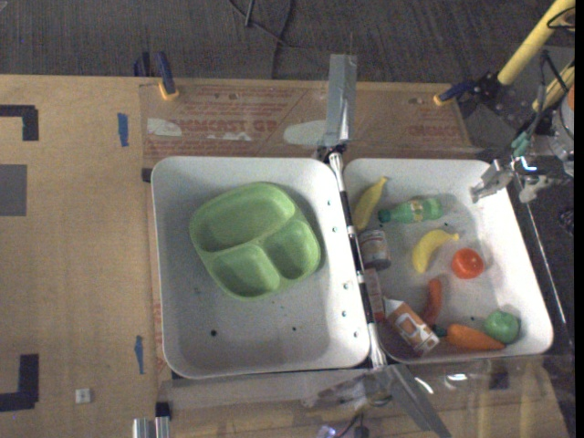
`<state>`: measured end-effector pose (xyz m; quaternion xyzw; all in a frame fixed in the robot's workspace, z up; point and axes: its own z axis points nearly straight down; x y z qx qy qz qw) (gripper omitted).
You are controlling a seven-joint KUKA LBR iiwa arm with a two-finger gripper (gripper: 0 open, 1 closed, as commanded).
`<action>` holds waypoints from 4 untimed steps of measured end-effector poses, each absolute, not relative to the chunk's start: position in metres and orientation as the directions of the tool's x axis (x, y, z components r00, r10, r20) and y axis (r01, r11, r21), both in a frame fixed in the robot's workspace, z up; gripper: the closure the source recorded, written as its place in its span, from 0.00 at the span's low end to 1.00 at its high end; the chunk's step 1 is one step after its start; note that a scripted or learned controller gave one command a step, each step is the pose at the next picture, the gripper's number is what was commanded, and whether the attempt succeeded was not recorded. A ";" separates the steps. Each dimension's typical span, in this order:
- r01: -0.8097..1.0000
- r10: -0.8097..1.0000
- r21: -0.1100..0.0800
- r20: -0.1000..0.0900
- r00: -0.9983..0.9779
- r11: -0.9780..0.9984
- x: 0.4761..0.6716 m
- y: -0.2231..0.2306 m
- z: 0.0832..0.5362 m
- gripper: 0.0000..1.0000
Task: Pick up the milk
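Note:
The milk (412, 328) is a small white and orange carton lying on its side in the near left corner of the right bin (532, 276). It rests against the bin's left wall, with a carrot (472, 338) just to its right. My gripper (489, 182) hangs over the far right corner of the same bin, well away from the milk, with nothing visibly held.
The right bin also holds two bananas (369, 202) (431, 247), a green bottle (412, 211), a can (374, 248), an orange cup (467, 263), a red pepper (432, 299) and a green pepper (501, 325). A green divided plate (255, 239) lies in the left bin (182, 336).

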<state>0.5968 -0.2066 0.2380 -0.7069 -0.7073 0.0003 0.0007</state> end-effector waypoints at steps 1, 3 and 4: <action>0.999 0.999 0.003 0.009 0.037 -0.038 0.541 -0.216 0.101 0.00; 0.979 0.979 0.007 0.002 0.202 -0.202 0.483 -0.122 0.089 0.00; 0.982 0.982 -0.001 0.000 0.191 -0.191 0.499 -0.125 0.150 0.00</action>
